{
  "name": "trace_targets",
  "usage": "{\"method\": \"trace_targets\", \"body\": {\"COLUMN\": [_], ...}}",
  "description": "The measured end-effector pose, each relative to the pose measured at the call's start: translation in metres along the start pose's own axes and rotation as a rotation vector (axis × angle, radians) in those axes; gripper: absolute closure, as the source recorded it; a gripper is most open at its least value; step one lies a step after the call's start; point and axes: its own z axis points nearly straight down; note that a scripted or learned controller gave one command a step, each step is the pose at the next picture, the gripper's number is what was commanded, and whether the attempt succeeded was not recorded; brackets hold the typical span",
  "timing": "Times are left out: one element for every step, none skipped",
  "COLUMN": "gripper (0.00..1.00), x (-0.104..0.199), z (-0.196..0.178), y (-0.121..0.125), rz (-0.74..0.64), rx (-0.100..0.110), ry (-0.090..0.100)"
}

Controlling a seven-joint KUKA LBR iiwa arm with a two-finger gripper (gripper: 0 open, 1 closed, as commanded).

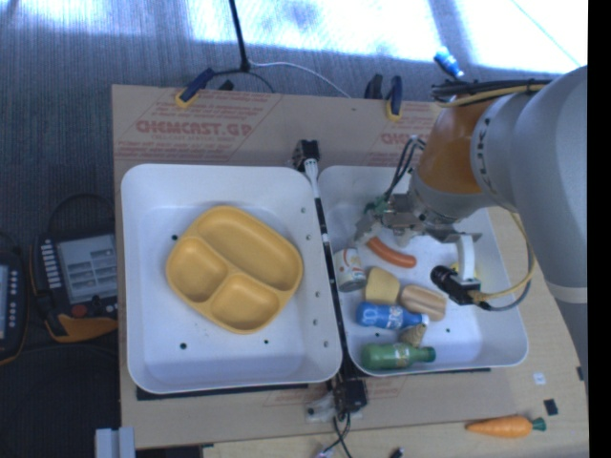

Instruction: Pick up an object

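Hot dog: lying in right bin, upper part of cluster, just below gripper. Gripper hovering over it; finger state — cannot tell, wrist hiding it.
Risk: toy sitting close to crowded neighbours, likely slipping or getting nudged during closing.
Crowding nearby: blue can, green bottle, bread piece.
Left bin: holding yellow divided plate.

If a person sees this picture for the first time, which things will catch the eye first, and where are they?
The yellow divided plate lies alone in the left bin. The grey arm with its orange band reaches from the right over the right bin, where small things crowd together: a toy hot dog, a blue can and a green bottle. A toy carrot lies on the bench outside the bins.
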Motion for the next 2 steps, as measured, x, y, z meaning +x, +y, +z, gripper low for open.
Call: {"method": "trace_targets", "body": {"gripper": [1.00, 1.00], "x": [-0.001, 0.081], "z": [-0.012, -0.093], "y": [0.001, -0.040], "rz": [0.002, -0.001], "rx": [-0.001, 0.025], "ry": [0.000, 0.010]}}
